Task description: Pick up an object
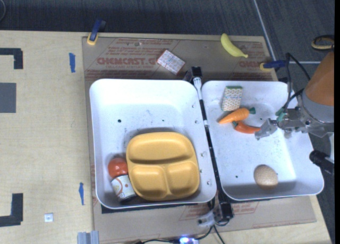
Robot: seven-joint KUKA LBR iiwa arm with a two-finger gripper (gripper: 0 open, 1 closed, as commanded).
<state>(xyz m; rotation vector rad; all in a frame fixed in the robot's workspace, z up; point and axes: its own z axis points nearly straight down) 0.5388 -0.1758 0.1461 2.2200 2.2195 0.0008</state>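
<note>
1. carrot point(236, 116), the nearest object to the gripper point(264, 131), lies in the upper middle of the right bin point(297, 184), with a second orange-red piece point(245, 128) just below it and touching or nearly so.
2. it looks like a small toy vegetable: probably light, stiff and a bit slick, tapered, so a pinch across its thicker middle seems safer than at the thin tip.
3. the gripper sits right of the orange-red piece, at centre right of the frame, low over the bin floor; whether its tips are spread or pressed together i cannot tell, and nothing is visibly between them.
4. the arm point(321, 91) comes in from the right edge of the frame, its wrist level and pointing left toward the carrot.
5. other choices in the same bin: a speckled sponge-like block point(231, 98) above the carrot, likely soft, and a tan egg-shaped object point(265, 175) at lower right, round and apt to roll.
6. the left bin point(143, 99) holds a yellow divided tray point(161, 164) and a small can point(122, 185).
</note>
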